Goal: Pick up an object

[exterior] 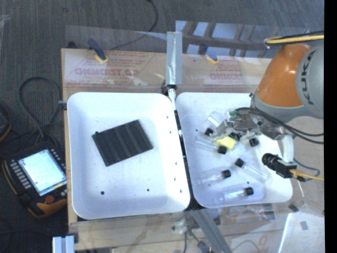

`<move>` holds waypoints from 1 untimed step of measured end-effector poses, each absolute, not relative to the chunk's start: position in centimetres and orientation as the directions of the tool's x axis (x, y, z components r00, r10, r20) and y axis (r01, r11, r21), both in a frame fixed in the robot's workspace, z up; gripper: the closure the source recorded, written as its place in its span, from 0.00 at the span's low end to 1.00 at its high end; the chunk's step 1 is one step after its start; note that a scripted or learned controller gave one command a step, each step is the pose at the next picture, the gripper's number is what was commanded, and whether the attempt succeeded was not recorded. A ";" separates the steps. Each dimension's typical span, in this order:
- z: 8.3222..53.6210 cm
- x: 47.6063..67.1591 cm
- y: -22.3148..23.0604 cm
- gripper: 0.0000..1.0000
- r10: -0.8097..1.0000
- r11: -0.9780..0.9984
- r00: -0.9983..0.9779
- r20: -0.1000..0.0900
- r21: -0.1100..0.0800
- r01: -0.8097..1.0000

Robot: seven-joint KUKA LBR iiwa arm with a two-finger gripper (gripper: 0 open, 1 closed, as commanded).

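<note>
The right white bin (274, 194) holds several small clear vials with black caps. One vial (213, 177) lies near the bin's middle and another vial (237, 194) lies by the front wall. A small yellow piece (227, 142) sits among vials in the upper middle of the bin. My gripper (235, 126) hangs low over this cluster, just above and to the right of the yellow piece. Its metal body hides part of the cluster. The orange band of the arm (281, 78) fills the upper right.
The left white bin (84, 194) holds a flat black ribbed mat (122, 142), lying at a slant. A black cylindrical fitting (271, 161) with a yellow cable hangs from the arm over the right bin's right side. A hand-held control pad (39, 173) lies left of the bench.
</note>
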State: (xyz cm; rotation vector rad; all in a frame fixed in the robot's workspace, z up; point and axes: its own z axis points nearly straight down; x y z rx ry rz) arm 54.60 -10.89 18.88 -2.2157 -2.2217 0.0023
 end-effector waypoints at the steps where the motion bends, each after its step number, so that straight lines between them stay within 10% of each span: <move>1: 11.2 56.1 -15.2 0.00 1.000 -0.016 0.016 -0.002 0.029 0.999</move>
